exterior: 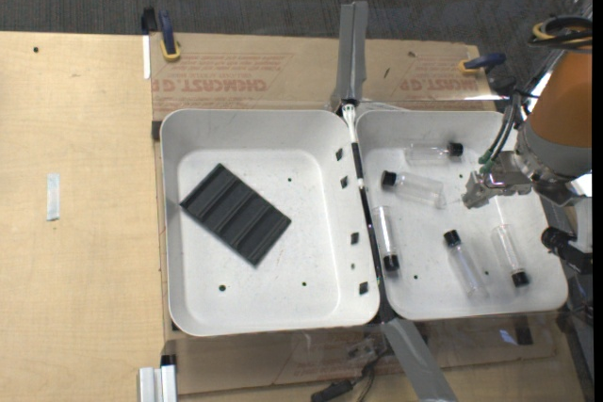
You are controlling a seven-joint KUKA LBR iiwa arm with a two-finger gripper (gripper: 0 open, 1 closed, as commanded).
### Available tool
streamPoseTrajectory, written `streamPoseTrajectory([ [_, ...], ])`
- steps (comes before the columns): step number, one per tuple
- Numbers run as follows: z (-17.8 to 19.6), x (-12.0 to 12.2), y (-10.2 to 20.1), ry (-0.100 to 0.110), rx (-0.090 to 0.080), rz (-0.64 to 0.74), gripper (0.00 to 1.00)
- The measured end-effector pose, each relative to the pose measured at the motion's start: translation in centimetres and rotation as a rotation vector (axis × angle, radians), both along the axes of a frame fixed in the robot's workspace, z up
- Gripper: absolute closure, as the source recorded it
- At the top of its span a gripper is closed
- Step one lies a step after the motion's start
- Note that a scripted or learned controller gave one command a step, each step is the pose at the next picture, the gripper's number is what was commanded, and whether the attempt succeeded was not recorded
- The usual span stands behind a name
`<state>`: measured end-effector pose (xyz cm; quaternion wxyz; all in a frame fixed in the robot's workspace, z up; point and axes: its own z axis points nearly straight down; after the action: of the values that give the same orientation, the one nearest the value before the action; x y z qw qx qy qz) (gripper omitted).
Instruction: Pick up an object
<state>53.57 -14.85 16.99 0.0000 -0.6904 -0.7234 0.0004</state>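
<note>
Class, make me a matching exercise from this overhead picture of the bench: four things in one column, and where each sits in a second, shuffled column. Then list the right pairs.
Things
1. black ribbed panel
2. clear vials with black caps
3. gripper
4. blue and yellow clamp

Places
A. above the right bin, near its right side
B. at the cardboard's far left corner
C. lying flat in the left bin
D. scattered across the right bin's floor

Pairs: 1-C, 2-D, 3-A, 4-B

lab bench, clear vials (413, 186), white bins (179, 202)
</note>
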Motion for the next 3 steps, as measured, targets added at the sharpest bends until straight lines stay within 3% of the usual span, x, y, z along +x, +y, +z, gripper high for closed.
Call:
streamPoseTrajectory([
  [1,3.5,-2.9,4.3,0.002,0.001,0.043,1.00],
  [2,4.6,-2.9,5.9,0.001,0.000,0.070,1.00],
  [3,2.0,-2.1,7.2,0.003,0.000,0.096,1.00],
])
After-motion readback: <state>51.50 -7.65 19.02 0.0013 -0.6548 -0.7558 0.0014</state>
